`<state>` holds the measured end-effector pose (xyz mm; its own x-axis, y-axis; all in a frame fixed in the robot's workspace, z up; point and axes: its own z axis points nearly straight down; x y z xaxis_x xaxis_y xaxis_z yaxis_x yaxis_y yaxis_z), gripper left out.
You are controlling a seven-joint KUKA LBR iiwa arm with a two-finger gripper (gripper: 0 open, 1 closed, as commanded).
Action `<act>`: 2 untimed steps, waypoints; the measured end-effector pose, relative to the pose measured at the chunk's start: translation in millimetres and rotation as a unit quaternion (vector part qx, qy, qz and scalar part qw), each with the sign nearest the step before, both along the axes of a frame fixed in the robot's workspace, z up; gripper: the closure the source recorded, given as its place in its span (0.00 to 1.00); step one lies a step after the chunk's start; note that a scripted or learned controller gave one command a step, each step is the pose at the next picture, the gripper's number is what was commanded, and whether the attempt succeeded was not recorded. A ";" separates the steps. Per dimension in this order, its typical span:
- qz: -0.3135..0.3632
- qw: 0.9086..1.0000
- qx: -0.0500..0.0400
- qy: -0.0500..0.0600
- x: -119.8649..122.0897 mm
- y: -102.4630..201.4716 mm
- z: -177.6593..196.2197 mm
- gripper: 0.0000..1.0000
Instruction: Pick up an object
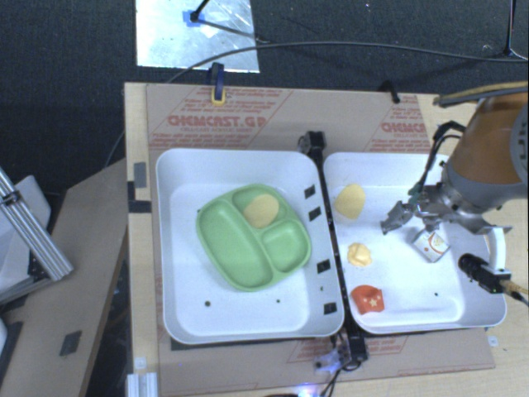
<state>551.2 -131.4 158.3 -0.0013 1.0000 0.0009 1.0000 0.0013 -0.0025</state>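
My gripper (pixel 412 222) hangs over the middle of the right bin (pixel 397 169), open, with nothing between its fingers. One finger (pixel 394 219) points left toward a pale yellow rounded object (pixel 350 201). A small white carton with an orange mark (pixel 431 245) lies just below and right of the gripper, close to it. Nearer the front of this bin lie a small yellow object (pixel 359 255) and a red object (pixel 369 298).
The left bin (pixel 186 304) bears a green divided plate (pixel 240 255) with a yellow piece (pixel 262 211) in its top compartment. A black divider with clips (pixel 325 222) runs between the bins. The grey arm with its orange band (pixel 492 151) fills the bench's right side.
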 end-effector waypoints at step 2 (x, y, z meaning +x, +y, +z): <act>0.000 1.000 -0.001 -0.003 6.4 8.1 -36.9 1.00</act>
